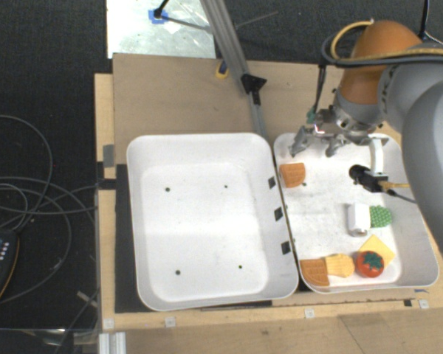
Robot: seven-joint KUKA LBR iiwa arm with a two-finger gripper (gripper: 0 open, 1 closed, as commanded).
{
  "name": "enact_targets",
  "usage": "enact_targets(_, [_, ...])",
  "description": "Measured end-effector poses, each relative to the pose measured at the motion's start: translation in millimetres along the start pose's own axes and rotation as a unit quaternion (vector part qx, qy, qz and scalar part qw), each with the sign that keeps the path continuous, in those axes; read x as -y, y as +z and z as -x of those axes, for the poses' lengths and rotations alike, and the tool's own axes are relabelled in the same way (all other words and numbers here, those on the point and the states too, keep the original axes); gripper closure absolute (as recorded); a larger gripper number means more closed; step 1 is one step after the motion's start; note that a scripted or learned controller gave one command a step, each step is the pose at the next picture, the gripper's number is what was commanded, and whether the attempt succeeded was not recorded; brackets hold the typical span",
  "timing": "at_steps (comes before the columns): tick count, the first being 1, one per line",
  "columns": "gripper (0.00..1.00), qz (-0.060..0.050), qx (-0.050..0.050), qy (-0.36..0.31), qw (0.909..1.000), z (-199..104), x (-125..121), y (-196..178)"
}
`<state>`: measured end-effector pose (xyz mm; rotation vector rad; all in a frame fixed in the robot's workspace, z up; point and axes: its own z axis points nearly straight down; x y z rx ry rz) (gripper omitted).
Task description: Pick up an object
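My gripper (pixel 314 145) hangs over the far left corner of the right bin (pixel 321 198), fingers spread open with nothing between them. An orange block (pixel 292 174) lies just below and left of it, against the bin's left wall. Further forward a white block (pixel 357 218) lies beside a green mesh piece (pixel 381 216). At the front of the bin sit an orange waffle piece (pixel 314 271), a yellow piece (pixel 340 265), a yellow wedge (pixel 378 247) and a red tomato (pixel 369 265).
The left bin (pixel 199 220) sits beside the right one, joined by black clips (pixel 277 213). A grey pole (pixel 229 35) slants across the back of the bench. A black fitting (pixel 363 175) juts from the arm over the right bin. Cables lie on the floor at left.
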<state>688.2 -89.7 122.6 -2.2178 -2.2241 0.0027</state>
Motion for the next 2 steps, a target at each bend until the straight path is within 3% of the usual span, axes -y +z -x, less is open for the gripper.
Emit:
enact_targets(1, [0.0, -0.003, 0.001, 0.0, 1.0, 1.2, 0.6, 31.9])
enact_targets(2, [1.0, -0.001, 0.001, -0.001, 1.0, 1.4, -0.6, 19.2])
